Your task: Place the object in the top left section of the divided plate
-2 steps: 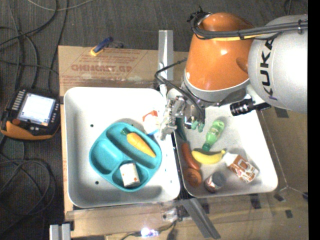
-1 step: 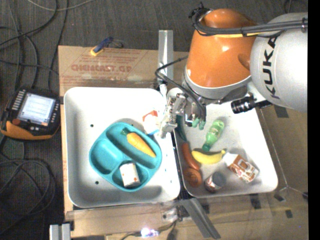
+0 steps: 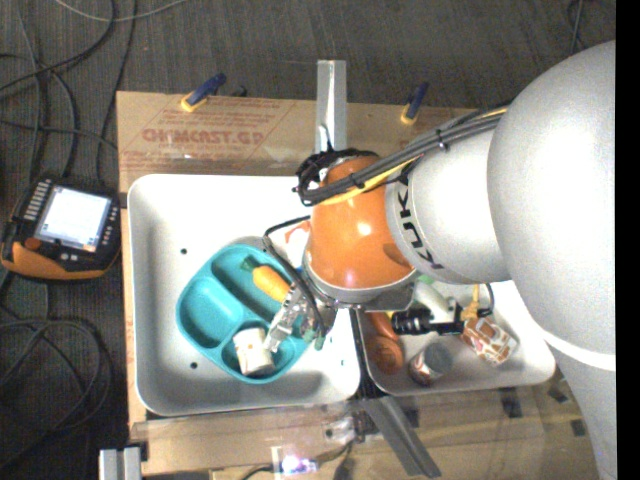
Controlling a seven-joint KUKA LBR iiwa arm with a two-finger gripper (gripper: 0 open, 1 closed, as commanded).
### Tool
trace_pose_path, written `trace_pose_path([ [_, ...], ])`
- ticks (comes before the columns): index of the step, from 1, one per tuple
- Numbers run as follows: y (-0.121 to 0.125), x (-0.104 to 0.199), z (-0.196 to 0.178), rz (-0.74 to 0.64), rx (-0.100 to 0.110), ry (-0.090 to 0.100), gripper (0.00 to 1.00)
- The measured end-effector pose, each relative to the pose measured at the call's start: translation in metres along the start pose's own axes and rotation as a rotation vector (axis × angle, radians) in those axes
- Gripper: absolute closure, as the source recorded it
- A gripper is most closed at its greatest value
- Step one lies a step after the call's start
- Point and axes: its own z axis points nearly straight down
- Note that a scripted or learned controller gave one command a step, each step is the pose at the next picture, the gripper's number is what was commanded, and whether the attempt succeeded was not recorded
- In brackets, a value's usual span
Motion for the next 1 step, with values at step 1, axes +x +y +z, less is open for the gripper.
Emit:
trace_pose_path([
  [1, 0.0330, 0.0239, -0.0743, 0.330, 0.008, 0.013, 1.00],
])
